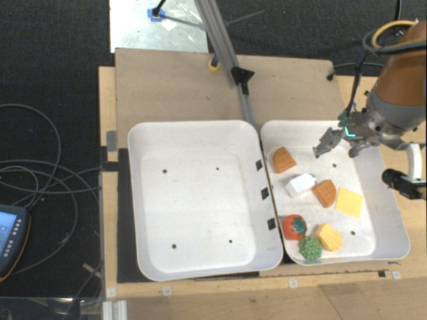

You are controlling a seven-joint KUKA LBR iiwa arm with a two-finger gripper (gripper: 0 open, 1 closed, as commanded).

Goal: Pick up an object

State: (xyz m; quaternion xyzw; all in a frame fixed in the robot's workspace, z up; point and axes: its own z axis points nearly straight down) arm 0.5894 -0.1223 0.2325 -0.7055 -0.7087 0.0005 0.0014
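The right bin [387, 242] holds several small items. An orange waffle-like wedge [283, 159] lies near its left wall, with a white block [301, 183] just below it. An orange round piece [325, 193] sits beside a yellow square [349, 202]. Along the front lie a red tomato [293, 226], a green broccoli [309, 247] and a yellow-orange chunk [329, 237]. My gripper [342, 146] hangs above the bin's upper part, its two fingers spread apart and open, nothing between them. It is above and to the right of the orange wedge.
The left bin [143, 179] lies beside the right one, joined by black clips [264, 193]. A slanted metal pole [220, 39] crosses the back of the bench. Cables and a tablet [10, 235] lie on the floor at left.
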